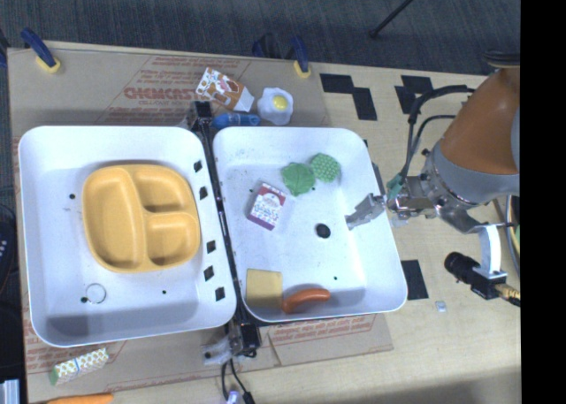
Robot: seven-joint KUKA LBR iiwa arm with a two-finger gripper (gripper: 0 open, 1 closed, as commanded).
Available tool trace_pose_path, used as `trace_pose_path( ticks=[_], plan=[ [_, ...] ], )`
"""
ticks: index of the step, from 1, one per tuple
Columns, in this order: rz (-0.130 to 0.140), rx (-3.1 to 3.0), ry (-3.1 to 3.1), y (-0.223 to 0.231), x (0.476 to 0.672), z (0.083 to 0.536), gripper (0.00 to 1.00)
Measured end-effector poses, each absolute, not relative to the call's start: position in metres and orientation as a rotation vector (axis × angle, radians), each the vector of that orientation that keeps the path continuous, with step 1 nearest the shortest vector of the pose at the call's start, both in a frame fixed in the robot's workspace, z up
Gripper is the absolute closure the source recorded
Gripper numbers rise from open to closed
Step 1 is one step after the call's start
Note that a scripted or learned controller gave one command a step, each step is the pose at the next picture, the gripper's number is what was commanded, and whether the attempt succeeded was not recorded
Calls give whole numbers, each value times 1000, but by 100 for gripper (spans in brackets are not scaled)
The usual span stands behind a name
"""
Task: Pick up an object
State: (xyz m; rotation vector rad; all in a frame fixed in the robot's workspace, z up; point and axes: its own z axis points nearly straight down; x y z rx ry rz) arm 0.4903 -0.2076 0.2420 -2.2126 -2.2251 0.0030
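Observation:
The right bin (232,148) holds a small red and white packet (266,206), two green knobbly pieces (309,173), a yellow block (263,285) and an orange-red sausage shape (306,298) near its front wall. My gripper (364,211) hangs over the bin's right rim, right of the packet and apart from every object. Nothing sits between its fingers.
The left bin (42,153) holds a yellow divided tray (141,215). Behind the bins lie a small printed carton (217,87), a blue item (234,118) and a white and yellow egg shape (276,104). A small dark spot (323,232) marks the right bin's floor.

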Motion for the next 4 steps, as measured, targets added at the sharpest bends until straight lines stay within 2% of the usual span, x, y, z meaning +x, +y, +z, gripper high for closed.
trace_pose_path(
  ticks=[1, 2, 3, 4],
  plan=[
    [3, -2204, -2234, -156, 521, 91, 0],
    [3, -2289, -2146, -90, 550, 111, 0],
    [1, -1914, -2490, -96, 569, 92, 0],
    [3, -1909, -2493, -95, 569, 102, 100]
  ],
)
